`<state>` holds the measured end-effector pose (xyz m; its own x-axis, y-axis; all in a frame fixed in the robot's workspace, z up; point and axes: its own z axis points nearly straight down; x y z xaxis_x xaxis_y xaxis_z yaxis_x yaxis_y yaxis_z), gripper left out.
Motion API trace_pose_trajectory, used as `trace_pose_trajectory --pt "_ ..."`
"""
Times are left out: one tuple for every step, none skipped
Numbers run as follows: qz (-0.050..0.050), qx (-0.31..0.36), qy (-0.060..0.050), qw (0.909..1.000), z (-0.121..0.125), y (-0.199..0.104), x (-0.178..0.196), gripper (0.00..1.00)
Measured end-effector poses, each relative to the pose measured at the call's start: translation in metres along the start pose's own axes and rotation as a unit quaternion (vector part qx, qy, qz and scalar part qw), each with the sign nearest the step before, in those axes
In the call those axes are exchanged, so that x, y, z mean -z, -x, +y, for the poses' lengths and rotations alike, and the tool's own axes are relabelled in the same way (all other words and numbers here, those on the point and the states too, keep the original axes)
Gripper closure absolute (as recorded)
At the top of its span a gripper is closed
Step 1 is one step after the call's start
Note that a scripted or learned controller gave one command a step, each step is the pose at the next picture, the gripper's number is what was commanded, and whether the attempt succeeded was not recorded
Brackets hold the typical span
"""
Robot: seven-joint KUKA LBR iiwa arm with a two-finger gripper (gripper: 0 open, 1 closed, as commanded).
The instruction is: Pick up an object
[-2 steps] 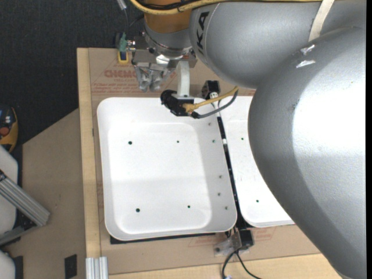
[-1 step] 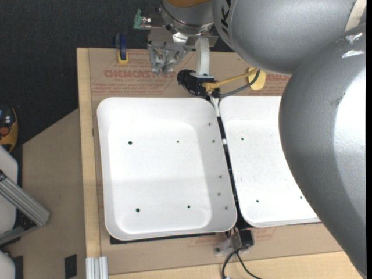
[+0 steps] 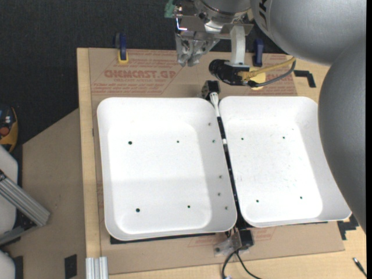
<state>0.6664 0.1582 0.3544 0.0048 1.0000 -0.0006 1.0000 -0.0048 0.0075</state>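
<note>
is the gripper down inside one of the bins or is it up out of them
Out of them. The gripper hangs past the far edge of the left bin, over the brown board, not over either bin's white floor.

Both bins look like smooth white plastic with a soft sheen: the left bin [image 3: 157,167] shows a brighter band across its lower half, and the right bin [image 3: 279,161] carries fine dark specks on its floor. They rest on a matt brown board [image 3: 145,74], cardboard or fibreboard by its look, printed with faded red lettering along its far edge. The arm [image 3: 325,22] has a smooth, satin grey shell. The gripper [image 3: 192,51] looks like bare, shiny metal. At the near left corner lies a ribbed aluminium bar [image 3: 23,199].
</note>
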Motion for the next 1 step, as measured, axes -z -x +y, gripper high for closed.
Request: trace_pose_trajectory --pt "0.0 0.005 -0.009 1.0 -0.003 -0.0613 -0.0704 1.0"
